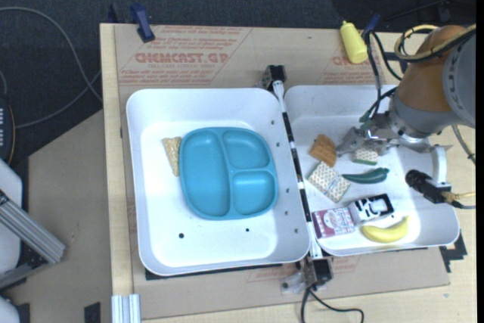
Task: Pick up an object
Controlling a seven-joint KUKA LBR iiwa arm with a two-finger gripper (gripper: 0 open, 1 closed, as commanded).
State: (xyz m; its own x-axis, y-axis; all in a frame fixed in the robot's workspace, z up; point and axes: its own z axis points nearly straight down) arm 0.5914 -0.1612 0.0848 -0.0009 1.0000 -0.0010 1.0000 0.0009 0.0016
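Blue sectioned plastic plate (228, 171) fills my left white bin (151, 238). In the right white bin (442, 227), a brown cracker (323, 150) lies just left of my pincer (364, 138), a green pepper (367, 175) just below it. My pincer's state I cannot tell.

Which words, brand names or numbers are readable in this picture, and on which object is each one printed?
"CHEMCAST GP", printed in red on the brown bench sheet behind the left bin; smaller red lines around it are too blurred to read.
The same red print repeats on the sheet behind the right bin, but it is too blurred to read.
Maroon packet: print too small to read.
Black-and-white item: white marking, not readable.
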